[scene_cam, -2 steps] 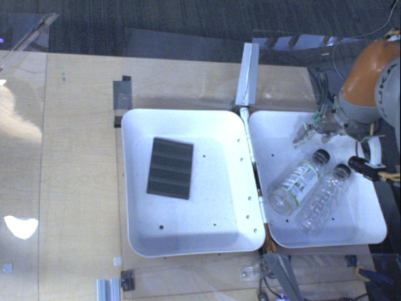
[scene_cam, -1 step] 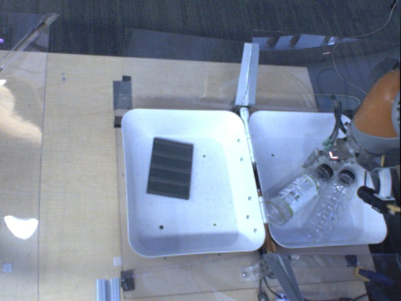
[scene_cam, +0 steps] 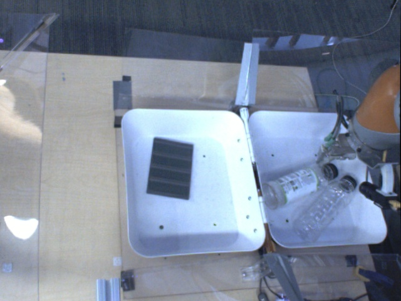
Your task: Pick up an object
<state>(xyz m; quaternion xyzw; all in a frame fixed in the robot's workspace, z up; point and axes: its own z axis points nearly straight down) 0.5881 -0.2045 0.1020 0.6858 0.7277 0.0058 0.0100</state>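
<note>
Hovering at the right bin's [scene_cam: 276, 130] right edge, the gripper [scene_cam: 335, 150] has an indeterminate grip state. Two clear plastic bottles [scene_cam: 294, 185] lie near its front edge. Recommend descending squarely across one bottle's body.

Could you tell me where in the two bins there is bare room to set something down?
Left bin: bare floor right of and below the dark ridged block. Right bin: only the far corner; two clear bottles and the gripper crowd the rest.
</note>
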